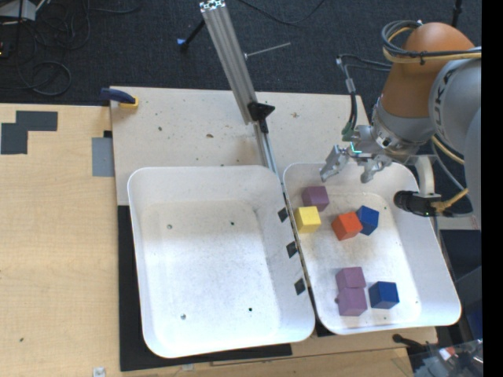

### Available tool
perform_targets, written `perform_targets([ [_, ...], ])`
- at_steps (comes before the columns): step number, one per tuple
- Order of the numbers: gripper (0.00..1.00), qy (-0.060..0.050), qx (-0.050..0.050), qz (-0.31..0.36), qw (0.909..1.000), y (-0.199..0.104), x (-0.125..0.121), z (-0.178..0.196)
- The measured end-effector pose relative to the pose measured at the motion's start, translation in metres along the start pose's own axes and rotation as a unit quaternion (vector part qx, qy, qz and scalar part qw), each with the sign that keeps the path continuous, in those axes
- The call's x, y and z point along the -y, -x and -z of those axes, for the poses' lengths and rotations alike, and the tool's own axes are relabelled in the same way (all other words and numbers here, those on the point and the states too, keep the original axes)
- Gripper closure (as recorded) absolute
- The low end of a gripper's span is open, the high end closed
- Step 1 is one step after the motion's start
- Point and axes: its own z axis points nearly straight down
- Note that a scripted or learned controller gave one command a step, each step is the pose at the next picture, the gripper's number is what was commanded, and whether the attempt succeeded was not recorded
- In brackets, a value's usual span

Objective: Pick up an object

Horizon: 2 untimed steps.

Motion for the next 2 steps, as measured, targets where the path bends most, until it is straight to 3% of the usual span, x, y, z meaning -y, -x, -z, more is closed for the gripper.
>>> perform_targets([
  [1,0.0,0.003,0.001,0.001,1.0,0.0,-0.001,0.003],
  [2,0.0,0.0,0.001,0.001,1.0,-0.003,0.002,-0.041],
])
